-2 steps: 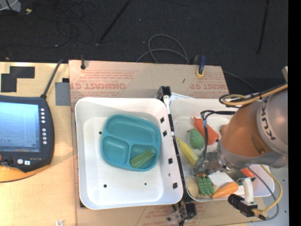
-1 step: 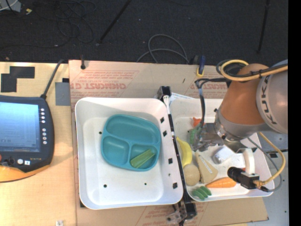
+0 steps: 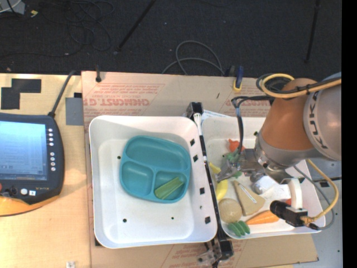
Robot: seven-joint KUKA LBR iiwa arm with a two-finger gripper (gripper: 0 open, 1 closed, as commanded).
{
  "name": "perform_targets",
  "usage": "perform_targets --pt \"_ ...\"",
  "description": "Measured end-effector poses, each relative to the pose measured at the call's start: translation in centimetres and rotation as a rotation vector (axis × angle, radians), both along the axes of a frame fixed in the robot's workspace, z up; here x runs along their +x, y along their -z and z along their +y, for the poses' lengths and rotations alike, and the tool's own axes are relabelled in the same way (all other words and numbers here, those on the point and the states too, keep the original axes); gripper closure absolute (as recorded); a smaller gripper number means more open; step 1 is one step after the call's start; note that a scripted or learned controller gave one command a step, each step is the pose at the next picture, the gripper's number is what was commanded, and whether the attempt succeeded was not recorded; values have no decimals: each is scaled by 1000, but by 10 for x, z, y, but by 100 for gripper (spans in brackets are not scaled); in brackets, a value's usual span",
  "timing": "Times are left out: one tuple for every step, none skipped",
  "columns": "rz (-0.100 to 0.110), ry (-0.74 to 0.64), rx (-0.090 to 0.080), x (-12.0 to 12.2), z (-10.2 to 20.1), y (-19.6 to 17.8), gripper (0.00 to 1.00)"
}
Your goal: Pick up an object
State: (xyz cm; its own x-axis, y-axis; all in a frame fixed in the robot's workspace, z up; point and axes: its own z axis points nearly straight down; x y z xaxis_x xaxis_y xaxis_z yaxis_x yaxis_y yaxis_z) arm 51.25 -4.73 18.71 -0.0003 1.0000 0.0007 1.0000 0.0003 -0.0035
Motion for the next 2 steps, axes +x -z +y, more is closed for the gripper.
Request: perform_targets --pt "2 5 1 19 -59 89 0" --pt "-11 2 -4 59 -64 96 0"
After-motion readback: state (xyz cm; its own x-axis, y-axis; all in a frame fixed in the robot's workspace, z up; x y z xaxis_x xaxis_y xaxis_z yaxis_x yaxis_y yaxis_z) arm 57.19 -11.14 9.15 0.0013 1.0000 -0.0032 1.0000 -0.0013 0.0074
